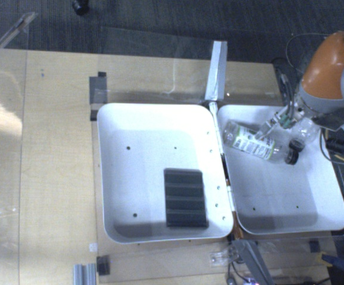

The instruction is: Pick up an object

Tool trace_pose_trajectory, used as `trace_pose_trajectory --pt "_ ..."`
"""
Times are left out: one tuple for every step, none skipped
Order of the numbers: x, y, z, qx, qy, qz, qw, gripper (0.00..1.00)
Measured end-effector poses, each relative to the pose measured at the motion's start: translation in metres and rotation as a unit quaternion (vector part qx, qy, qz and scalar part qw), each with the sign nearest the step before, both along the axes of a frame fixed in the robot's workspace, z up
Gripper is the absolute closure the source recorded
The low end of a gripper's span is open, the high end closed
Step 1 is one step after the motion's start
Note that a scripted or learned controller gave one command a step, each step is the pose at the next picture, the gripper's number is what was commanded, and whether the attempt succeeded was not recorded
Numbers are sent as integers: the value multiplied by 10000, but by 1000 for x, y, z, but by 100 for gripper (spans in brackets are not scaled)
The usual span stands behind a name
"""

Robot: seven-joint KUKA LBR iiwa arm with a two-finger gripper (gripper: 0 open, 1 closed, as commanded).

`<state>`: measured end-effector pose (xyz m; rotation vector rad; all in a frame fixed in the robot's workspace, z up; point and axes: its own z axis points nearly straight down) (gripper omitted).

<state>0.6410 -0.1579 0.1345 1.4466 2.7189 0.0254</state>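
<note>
A clear plastic bottle (pixel 256 143) with a green-and-white label and a dark cap lies on its side at the back of the right bin (pixel 290 206). My gripper (pixel 284 122) hangs over the bottle's upper right part, under the orange-banded wrist (pixel 332 70). A black ribbed block (pixel 185 198) lies flat in the left bin (pixel 136 159), toward its front right.
A metal divider post (pixel 217 70) rises behind the seam between the two bins. Cables (pixel 341 144) hang by the right bin's right wall. A clear panel (pixel 6 129) covers the bench at the left.
</note>
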Motion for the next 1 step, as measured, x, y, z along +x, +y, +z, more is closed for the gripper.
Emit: trace_pose_trajectory --pt "1 2 0 -34 -17 374 9993 0"
